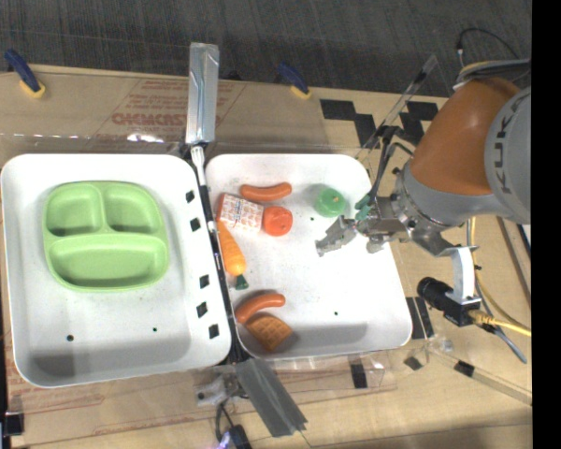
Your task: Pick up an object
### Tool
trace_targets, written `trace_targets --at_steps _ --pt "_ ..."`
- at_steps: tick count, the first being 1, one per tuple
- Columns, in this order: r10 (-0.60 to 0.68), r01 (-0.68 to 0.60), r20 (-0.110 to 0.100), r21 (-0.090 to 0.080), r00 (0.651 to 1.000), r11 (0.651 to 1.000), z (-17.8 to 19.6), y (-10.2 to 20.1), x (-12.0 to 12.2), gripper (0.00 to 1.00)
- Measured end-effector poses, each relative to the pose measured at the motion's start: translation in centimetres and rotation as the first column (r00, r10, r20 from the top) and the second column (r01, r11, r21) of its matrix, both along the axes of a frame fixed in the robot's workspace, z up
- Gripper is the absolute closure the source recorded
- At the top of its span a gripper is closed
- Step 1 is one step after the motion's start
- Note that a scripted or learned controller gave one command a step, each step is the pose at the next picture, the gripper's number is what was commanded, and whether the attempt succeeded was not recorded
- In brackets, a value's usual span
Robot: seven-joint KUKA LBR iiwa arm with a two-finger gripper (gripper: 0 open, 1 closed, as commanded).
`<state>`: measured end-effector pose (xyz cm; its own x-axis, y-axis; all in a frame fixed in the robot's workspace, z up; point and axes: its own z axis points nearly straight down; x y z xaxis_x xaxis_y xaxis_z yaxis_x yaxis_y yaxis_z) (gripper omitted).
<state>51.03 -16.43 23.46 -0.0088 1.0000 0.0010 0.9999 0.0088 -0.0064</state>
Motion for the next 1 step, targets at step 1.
trace_targets --at_steps 1 --pt "0.087 -0.087 0.0 0.0 0.996 0.996 -5.38 5.03 8.41 0.0"
